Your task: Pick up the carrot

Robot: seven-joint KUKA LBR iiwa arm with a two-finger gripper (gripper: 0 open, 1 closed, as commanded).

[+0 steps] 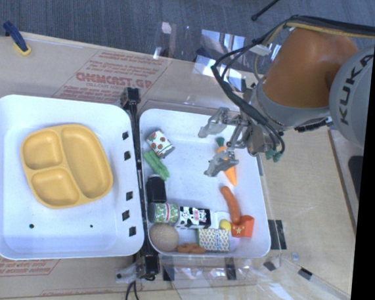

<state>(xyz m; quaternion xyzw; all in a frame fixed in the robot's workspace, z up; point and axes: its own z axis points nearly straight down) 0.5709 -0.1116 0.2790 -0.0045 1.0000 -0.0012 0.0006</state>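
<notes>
Cardboard-covered worktop [83, 70] carries two shallow white bins side by side, grey carpet beyond its far edge. Left bin [2, 227] holds a yellow divided plate [65, 165], sitting toward its far-left part. Right bin [196, 130] holds the clutter. Arm comes in from the right, orange band [308, 62] above the wrist, cables looping around it. Gripper [221, 152] hangs over the far-right part of the right bin, jaws spread open, nothing between them. Carrot [229, 172] lies just beside the lower finger, orange tip pointing toward the bin's near edge, green top partly hidden by the gripper; cannot tell if a finger touches it. Orange sausage-like piece [230, 203] lies nearer, along the bin's right wall, ending at a red cup [242, 228]. Along the near wall: green patterned can [165, 212], black-and-white cow-print carton [195, 216], patterned box [213, 239], beige round item [164, 237]. Along the left wall: black block [155, 190], green vegetable [156, 165], small patterned can [160, 143] toward the far-left corner. Blue-and-yellow clamp [16, 38] sits at the worktop's far-left corner.
</notes>
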